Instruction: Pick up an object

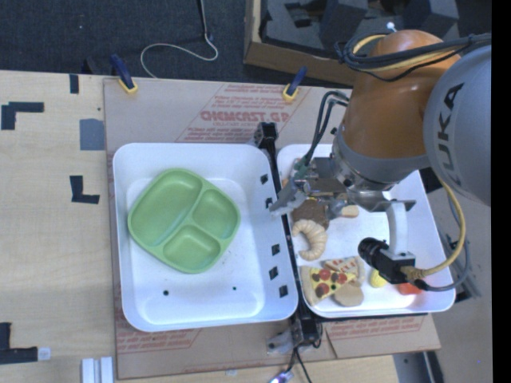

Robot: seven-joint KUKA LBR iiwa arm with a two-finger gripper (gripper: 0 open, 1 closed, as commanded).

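Reaching in from the right, the grey and orange arm (399, 110) hangs low over the right bin (427, 214), its end effector (307, 191) down near that bin's left wall; I can't tell whether it grips anything. Just below it lies a pale croissant (311, 238), and nearer the front edge a pizza slice (329, 276) touching a tan cookie (348, 295). The left bin (144, 294) holds a green divided plate (184, 220), tilted diagonally. Both bins rest on the bench (48, 254).
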